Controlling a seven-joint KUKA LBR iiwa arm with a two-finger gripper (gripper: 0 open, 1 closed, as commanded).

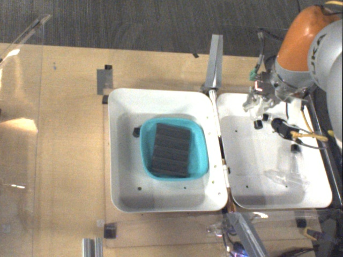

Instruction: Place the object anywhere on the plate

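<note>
A dark grey ridged block [171,149] lies flat on the teal plate [199,159], which sits in the middle of the left bin [123,191]. It covers most of the plate's centre. My gripper [257,110] hangs over the far left corner of the right bin [321,199], well apart from the plate and the block. I see nothing held in it.
A faint transparent item [284,175] lies in the right bin's near part. Black and yellow cables [292,133] trail from the wrist over that bin. A small dark piece [136,131] rests by the plate's left rim. A grey post [214,63] stands behind the bins' divide.
</note>
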